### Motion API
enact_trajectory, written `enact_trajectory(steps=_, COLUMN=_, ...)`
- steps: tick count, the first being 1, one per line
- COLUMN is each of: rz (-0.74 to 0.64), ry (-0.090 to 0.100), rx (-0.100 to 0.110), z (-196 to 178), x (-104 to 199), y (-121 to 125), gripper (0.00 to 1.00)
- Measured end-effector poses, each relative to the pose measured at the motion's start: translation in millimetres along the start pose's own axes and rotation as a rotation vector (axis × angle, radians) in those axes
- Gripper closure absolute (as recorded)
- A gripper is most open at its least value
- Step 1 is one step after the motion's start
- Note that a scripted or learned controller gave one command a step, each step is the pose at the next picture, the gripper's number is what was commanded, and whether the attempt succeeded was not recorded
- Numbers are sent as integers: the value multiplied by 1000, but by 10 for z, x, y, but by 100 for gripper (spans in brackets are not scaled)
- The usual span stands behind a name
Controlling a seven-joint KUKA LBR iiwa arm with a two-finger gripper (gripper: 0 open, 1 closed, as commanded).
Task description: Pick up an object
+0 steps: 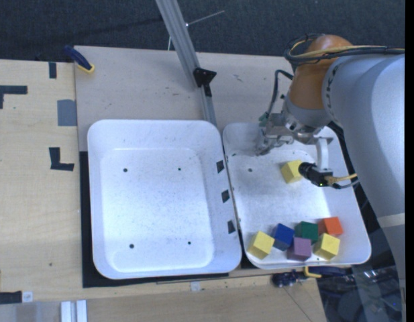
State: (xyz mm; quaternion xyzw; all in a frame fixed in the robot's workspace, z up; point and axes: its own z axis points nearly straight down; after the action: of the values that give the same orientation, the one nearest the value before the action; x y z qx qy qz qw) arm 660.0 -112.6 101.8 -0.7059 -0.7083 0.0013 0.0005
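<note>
Gripper (268, 141) sits low at far end of right bin (260, 200), can't tell what grip is doing. Lone yellow block (291, 172) just beside it, nearest target. Risk: arm nudges block away, misses, honestly.

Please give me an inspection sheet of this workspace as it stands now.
Surface: wooden bench bearing a left bin and a right bin, side by side.
Job's things: one yellow block alone in the right bin; a cluster of blocks at that bin's near edge.
Clutter: blue and yellow clamp on the bench.
Grippers: gripper low over the right bin's far end, apart from the blocks.
Cables: wires beside the wrist.
Surroundings: slanted metal bar, dark floor.
</note>
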Motion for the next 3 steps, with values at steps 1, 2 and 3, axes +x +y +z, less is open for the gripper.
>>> enact_trajectory(steps=1, rz=2, ry=1, rx=-6, z=-566, x=33, y=99, gripper=100)
enact_trajectory(steps=2, rz=2, ry=0, rx=-8, z=-1195, x=-15, y=120, gripper=100)
enact_trajectory(steps=3, rz=2, ry=1, rx=-6, z=-1548, x=-11, y=128, gripper=100)
